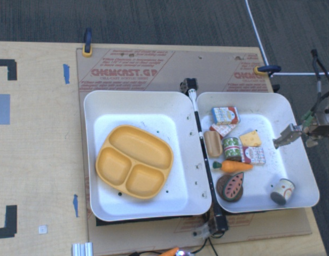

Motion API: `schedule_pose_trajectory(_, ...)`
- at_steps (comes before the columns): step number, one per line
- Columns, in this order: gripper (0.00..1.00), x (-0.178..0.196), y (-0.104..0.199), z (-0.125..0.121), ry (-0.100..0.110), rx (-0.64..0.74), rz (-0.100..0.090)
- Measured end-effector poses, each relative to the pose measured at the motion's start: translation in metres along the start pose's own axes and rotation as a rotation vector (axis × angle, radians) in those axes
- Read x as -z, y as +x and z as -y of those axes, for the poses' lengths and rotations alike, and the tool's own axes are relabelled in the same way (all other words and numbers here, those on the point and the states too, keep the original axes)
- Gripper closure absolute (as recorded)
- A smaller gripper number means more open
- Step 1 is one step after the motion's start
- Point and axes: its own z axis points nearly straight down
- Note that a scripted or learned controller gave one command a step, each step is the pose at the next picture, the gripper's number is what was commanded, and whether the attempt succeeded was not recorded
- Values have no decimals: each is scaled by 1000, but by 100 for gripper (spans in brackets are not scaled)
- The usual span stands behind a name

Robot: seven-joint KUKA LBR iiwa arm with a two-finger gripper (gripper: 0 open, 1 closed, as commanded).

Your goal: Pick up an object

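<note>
Sitting in the left bin [95, 111] is a yellow divided plate [133, 161]; the right bin [292, 116] holds small toy foods [234, 153] clustered toward its nine o'clock side. The gripper [284, 137] hangs at the right bin's three o'clock edge, grasping nothing, though I cannot tell how it is set.

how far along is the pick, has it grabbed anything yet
Nothing looks done: the metal two-finger gripper sits over the right white bin's right edge with nothing between its fingers. The orange toy carrot, yellow cheese wedge and green can lie untouched. Descending, grasping and lifting remain.
</note>
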Motion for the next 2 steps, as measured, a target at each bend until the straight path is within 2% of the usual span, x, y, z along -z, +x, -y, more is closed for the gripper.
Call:
schedule_pose_trajectory(1,0,-145,25,-23,2,0,-1)
schedule_pose_trajectory(2,0,-169,55,-4,-15,-4,7)
